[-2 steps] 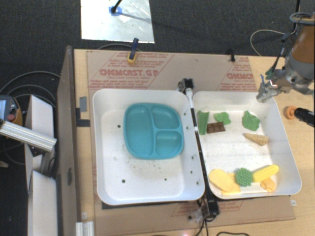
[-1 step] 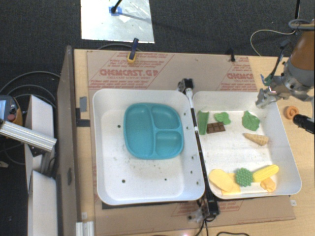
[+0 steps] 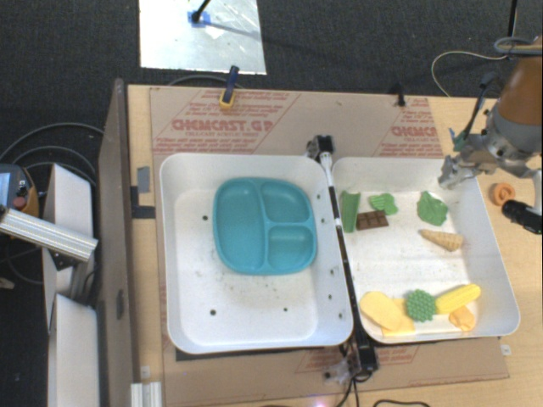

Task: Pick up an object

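Up right, the gripper (image 3: 452, 174) hovers over the right bin's (image 3: 501, 270) rim — its spread indiscernible.

We're in a robotics lab here: cardboard-topped bench (image 3: 280, 113), two white bins (image 3: 182, 253), loose cables (image 3: 51, 138) on dark carpet (image 3: 68, 41), aluminium framing (image 3: 47, 236) alongside.

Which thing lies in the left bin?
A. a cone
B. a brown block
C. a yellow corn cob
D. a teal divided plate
D: the teal plate lies alone in the left bin, while the brown block, the corn cob and the cone all lie in the right bin.
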Tool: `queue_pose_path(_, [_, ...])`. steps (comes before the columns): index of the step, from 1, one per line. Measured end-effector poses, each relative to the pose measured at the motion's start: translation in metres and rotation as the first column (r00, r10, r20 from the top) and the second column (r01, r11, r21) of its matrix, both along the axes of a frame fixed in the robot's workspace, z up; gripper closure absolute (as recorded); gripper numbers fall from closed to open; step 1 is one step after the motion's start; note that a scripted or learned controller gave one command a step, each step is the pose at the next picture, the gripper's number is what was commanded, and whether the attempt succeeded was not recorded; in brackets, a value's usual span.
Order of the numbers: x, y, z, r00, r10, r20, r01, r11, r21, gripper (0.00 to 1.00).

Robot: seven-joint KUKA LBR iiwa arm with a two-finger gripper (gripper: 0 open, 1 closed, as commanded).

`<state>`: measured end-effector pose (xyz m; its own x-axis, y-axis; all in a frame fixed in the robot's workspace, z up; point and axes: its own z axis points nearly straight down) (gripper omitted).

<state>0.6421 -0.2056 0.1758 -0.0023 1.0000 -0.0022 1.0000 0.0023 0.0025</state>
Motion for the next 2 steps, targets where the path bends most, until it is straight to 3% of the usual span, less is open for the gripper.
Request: queue_pose_path(2, [0.002,0.0,0.023,1.0,0.005,0.009,-0.005,1.0,-0.003,1.0])
